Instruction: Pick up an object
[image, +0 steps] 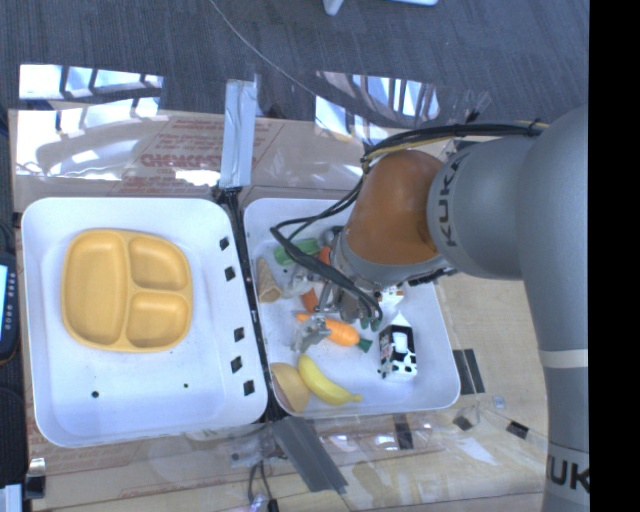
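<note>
A: What lies nearest in the right bin (440, 385)?

B: A yellow banana (325, 382) by the near wall, with a tan rounded piece (289, 386) touching its left end. Just right of them and a little farther in stands a small black-and-white cow-patterned carton (399, 353).

A: And the gripper?

B: The gripper (316, 330) reaches down just beyond the banana, its metal tips right at the left end of an orange carrot (342, 335). Whether the fingers are apart or closed I cannot tell; cables and the wrist hide them, and nothing shows clearly between them.

A: Farther in?

B: A beige cone-like piece (268, 281) near the left wall, plus something green (305, 246) partly under the orange band of the arm (470, 215).

A: The left bin (45, 300)?

B: It holds a yellow divided plate (127, 290) with three compartments, toward its far left.
</note>
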